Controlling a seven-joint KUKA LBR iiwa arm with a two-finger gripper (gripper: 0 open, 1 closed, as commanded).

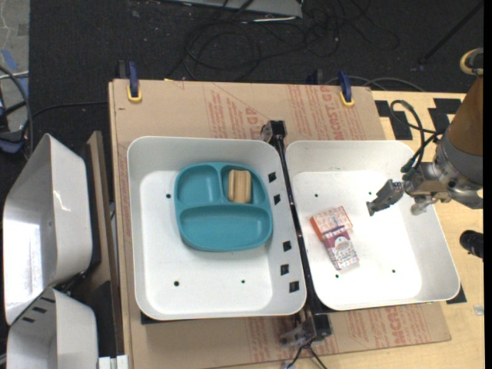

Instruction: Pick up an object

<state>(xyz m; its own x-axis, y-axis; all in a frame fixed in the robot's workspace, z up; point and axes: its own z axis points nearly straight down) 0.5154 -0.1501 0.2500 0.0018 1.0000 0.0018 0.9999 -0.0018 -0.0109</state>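
Observation:
A small red and white packet (pixel 335 237) lies flat in the middle of the right bin (pixel 430 283). In the left bin (pixel 154 283) sits a teal divided plate (pixel 223 207) with a tan wooden block (pixel 240 186) in its upper right compartment. My gripper (pixel 383 199) hangs over the right bin, up and to the right of the packet and apart from it. The grey arm (pixel 461 167) reaches in from the right edge. Nothing shows between the gripper's dark fingers.
A black divider with clips (pixel 289 221) runs between the two bins. The bins rest on a cardboard sheet (pixel 231 106) held by clamps at the back. White bins (pixel 46 214) stand off the bench at the left.

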